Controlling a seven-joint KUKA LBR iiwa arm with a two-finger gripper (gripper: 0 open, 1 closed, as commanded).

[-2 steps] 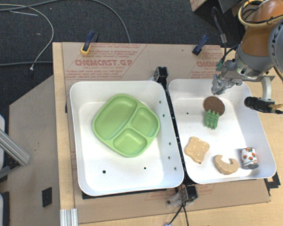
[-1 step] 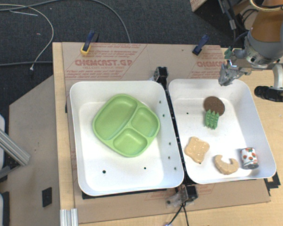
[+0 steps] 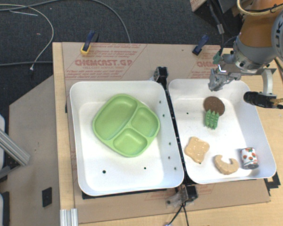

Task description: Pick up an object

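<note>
On the counter [image 3: 66, 126], the left white plastic bin [image 3: 80, 168] carries a light-green three-compartment plate [image 3: 126, 125], well apart from the arm. The right white bin [image 3: 264, 140] holds a tan toast-shaped piece [image 3: 196, 149], a dark brown round disc [image 3: 214, 104] touching a green ridged toy [image 3: 211, 119] just below it, a tan curved biscuit-like piece [image 3: 226, 165], and a small red-and-white can [image 3: 248, 157]. The claw [image 3: 219, 83] hangs over this bin's upper edge, just above the disc; whether it is clenched or released I cannot tell, and nothing shows in its grip. This looks like the approach step: next, descend squarely onto the disc.
</note>
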